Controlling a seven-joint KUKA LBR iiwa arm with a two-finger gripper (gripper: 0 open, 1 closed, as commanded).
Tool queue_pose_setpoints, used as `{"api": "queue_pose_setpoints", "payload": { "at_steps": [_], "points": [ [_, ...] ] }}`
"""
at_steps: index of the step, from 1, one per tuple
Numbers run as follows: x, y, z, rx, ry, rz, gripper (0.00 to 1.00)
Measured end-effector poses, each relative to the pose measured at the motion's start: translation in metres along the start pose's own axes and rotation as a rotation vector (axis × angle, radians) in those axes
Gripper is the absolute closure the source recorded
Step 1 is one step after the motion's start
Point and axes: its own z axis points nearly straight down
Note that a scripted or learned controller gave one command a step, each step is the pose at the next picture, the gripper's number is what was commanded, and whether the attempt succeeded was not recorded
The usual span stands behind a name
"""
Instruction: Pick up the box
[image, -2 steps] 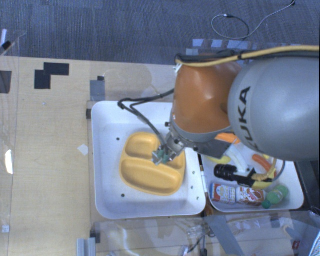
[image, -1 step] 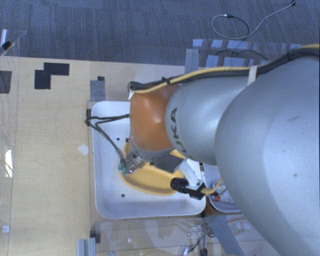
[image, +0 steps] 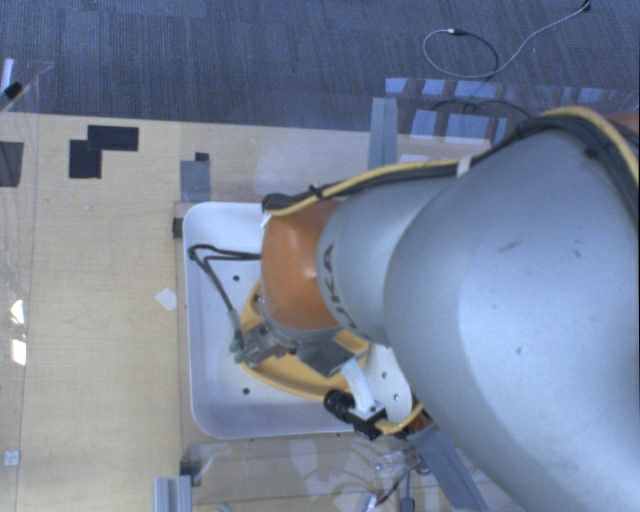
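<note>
The grey arm with its orange band (image: 295, 275) reaches down into the left white bin (image: 212, 400) and covers most of it. My gripper (image: 268, 346) sits low over the bin floor beneath the wrist, seen from above as a grey metal block. Under it lies a yellow thing (image: 285, 380) with a curved edge; most of it is hidden, and I cannot tell whether it is the box. A small green piece (image: 237, 348) pokes out at the gripper's left side.
A black cable (image: 215, 262) loops from the wrist across the bin's left half. A white and black part (image: 358, 400) hangs off the arm near the bin's front rim. Metal brackets (image: 195, 180) stand at the bin's corners. Black tape marks (image: 100, 150) lie on the wooden bench.
</note>
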Motion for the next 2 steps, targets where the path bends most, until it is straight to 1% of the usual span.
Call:
{"api": "queue_pose_setpoints", "payload": {
  "at_steps": [1,2],
  "points": [
    [-0.021,-0.02,-0.002,0.003,0.001,0.058,1.0],
    [-0.009,-0.007,0.011,-0.013,-0.001,0.098,1.0]
  ]
}}
